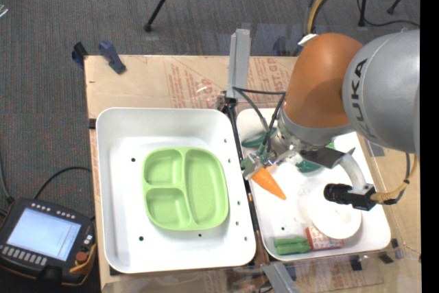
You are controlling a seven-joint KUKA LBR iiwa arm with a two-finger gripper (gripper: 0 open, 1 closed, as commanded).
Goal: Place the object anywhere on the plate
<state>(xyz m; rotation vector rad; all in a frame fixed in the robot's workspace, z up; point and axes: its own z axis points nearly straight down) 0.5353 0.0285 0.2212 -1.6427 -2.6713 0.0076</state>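
Closest to my camera is the grey arm (pixel 384 89) with its orange band, coming in from the right and hanging over the right-hand shallow white bin (pixel 374 233). Below it I see the two-finger gripper (pixel 263 165) at that bin's left edge, its fingers pinched on the thick end of an orange carrot-shaped toy (pixel 269 183). The carrot slants down and to the right, its tip pointing into the bin; I can't tell whether it touches the floor.

Further down in the same bin lie a white round lid-like disc (pixel 336 219), a small green block (pixel 291 244) and a red-and-white packet (pixel 319 238) just beside it near the front wall.

In the left-hand white bin (pixel 116 141) sits the light green plastic plate (pixel 185 187) with three compartments, well apart from the carrot.
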